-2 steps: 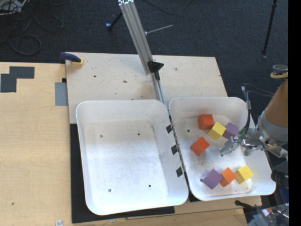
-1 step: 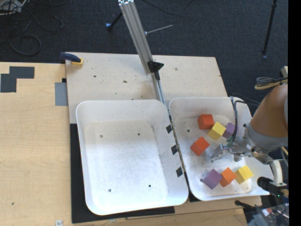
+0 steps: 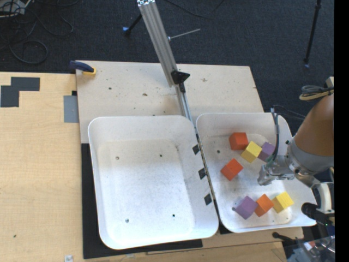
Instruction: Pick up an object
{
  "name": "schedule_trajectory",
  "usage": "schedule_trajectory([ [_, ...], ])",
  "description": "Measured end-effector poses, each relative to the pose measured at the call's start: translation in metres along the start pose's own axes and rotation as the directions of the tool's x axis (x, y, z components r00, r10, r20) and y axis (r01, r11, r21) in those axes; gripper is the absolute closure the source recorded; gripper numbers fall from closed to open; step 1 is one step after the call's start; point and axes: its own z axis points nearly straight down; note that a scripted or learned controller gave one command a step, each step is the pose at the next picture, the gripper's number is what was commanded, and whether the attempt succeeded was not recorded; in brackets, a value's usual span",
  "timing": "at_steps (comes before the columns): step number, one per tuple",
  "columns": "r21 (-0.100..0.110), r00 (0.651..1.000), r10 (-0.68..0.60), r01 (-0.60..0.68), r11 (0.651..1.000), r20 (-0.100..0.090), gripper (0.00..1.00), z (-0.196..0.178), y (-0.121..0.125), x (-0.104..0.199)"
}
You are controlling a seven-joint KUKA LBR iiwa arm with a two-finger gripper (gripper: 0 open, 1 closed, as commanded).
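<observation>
Blocks: seven small cubes lay in the right bin (image 3: 218,125), all near the gripper (image 3: 268,177).
Upper group: an orange cube (image 3: 238,141), a yellow cube (image 3: 251,152) and a purple cube (image 3: 267,150) sat just above the gripper.
Lone cube: an orange-red cube (image 3: 231,169) lay left of the gripper.
Lower row: a purple block (image 3: 246,207), an orange block (image 3: 264,204) and a yellow block (image 3: 283,202) sat just below the gripper.
Gripper: low over the bin floor; whether the fingers were spread or closed could not be told, and nothing showed between them.
Left bin (image 3: 95,141): well left of the gripper.
</observation>
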Motion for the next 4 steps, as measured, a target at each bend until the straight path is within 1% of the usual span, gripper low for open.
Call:
schedule_trajectory([
  [1,-0.008,1.0,-0.017,0.017,1.0,0.003,1.0,-0.063,0.003,0.0],
  [2,-0.006,1.0,-0.013,0.013,1.0,0.002,1.0,-0.096,0.003,-0.001],
  [4,-0.004,1.0,-0.017,0.017,1.0,0.0,1.0,-0.112,0.019,0.098],
])
